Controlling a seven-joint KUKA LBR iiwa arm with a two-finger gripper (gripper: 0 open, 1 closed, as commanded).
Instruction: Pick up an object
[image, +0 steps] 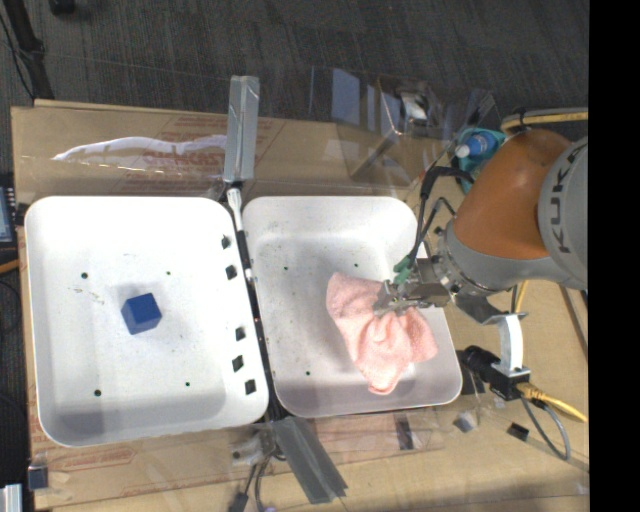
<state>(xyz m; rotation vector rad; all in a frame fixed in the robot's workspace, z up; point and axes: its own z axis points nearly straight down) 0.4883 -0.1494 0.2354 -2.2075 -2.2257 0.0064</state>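
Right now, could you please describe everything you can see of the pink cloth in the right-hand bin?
The pink cloth is a soft, crumpled fabric, pale salmon, lying bunched in folds on the floor of the right bin, toward its right wall. It runs down to a narrower end near the bin's front edge. The gripper sits at its upper right part, where the folds gather; whether it actually has the fabric is unclear.

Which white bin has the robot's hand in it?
The right bin, the one with the pink cloth. The hand is on that cloth. The left bin holds a blue cube.
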